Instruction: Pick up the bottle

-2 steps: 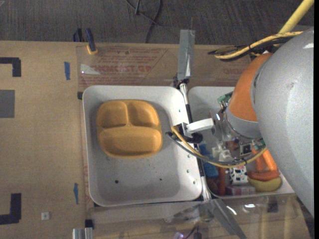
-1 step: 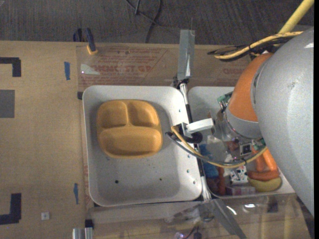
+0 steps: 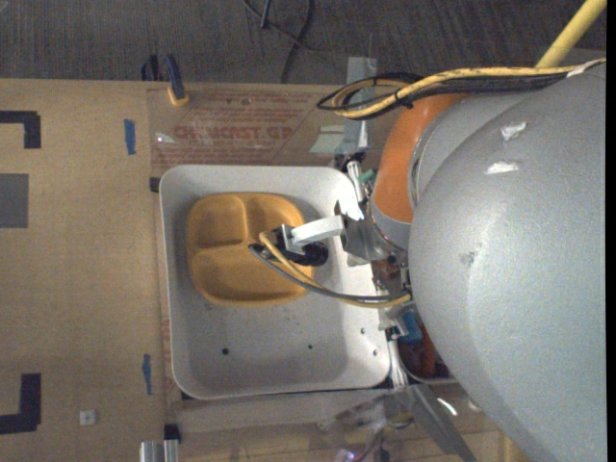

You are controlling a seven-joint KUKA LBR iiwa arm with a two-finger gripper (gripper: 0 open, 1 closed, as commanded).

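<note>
Reaches over the right side of the white bin [image 3: 192,354], close to a yellow divided tray [image 3: 226,248] lying inside.
Cannot tell whether gripper [image 3: 375,253] spread or clamped, nor where the bottle sits; much hidden under the grey arm [image 3: 510,258].

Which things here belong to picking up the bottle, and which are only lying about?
For the job: KUKA arm; white bin; blue thing half under the arm, too hidden to name.
Lying about: yellow divided plate in that bin; blue clamp at the bench edge; blue tape; black cable on the floor.
</note>
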